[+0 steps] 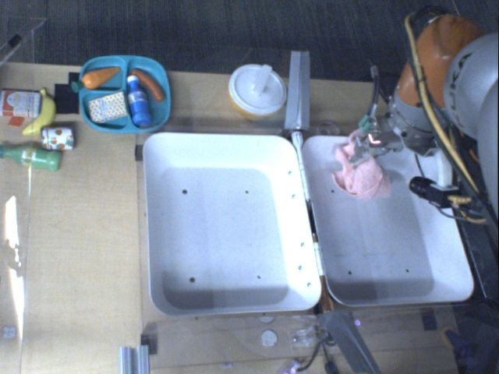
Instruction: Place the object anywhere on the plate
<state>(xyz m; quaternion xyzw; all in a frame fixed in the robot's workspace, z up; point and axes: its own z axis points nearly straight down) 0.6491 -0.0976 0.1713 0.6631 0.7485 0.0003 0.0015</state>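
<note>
Pink cloth (360,176) lies in the right bin (405,271), near its back left corner. Hand (365,142) sits directly over the cloth's top edge, touching it; finger state cannot be told. Left bin (226,232) beside it on the table (70,271).

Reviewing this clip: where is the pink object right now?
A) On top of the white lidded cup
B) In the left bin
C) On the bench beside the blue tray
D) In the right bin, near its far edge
D. The pink object sits in the right bin near its far edge, directly under the tool.
</note>
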